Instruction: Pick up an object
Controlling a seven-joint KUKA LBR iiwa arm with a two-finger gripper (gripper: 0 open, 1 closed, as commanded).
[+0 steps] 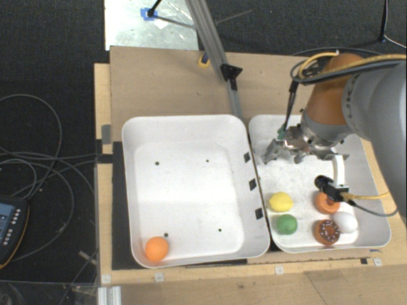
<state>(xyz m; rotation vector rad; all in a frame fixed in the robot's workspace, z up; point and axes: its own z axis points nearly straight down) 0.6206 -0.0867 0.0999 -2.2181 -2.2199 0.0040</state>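
Note:
My gripper (287,152) hangs over the upper part of the right bin (375,234), above bare bin floor. In front of it, near that bin's front wall, lie a yellow ball (281,202), a green ball (286,224), an orange-red piece (327,204), a white ball (346,222) and a brown sprinkled doughnut (327,232). The yellow ball is the closest, a short way in front of the gripper. An orange ball (156,248) rests in the front left corner of the left bin (184,124). Nothing is seen held.
The grey arm with its orange band (331,100) covers the right bin's back right part. A slanted metal pole (213,40) rises behind the bins. Cables (38,170) and a handset (9,224) lie on the floor at the left.

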